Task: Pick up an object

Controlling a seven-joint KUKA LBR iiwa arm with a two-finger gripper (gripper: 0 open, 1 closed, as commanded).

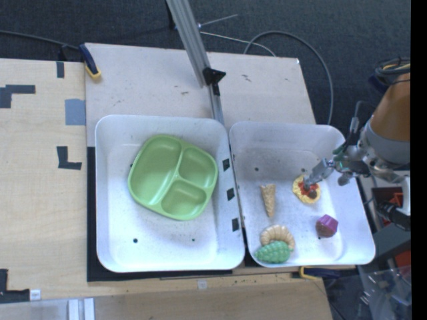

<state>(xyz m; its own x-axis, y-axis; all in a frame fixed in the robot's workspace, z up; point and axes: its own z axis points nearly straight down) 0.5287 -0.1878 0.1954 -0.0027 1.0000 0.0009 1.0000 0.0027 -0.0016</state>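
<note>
Camera view, looking down at a slant: two shallow white plastic bins side by side, left bin (110, 179) carrying a light-green three-compartment plastic plate (173, 177), right bin (287, 139) carrying the small stuff. Reaching in from the right, grey arm with orange band (393, 115), two-finger gripper (313, 177) low over the right bin, tip right at the upper edge of a small round yellow toy with a red centre (307, 191), the likeliest target. Touching or just above it? Cannot tell from this slant. Pincer state likewise: cannot tell, too small and dark. No lift yet by the look of it: toy apparently flat on the bin floor, so the pick not done, closing and raising still to come. No real long axis on that toy, roughly round, red face up. Left of it, a tan cone-shaped toy (268, 199), long axis along the bin's depth, point toward the near edge. Below the yellow toy, a small purple block-like toy (326, 226); nearer the front-left, a beige ridged toy (277, 235) touching a green bumpy toy (273, 251).
</note>
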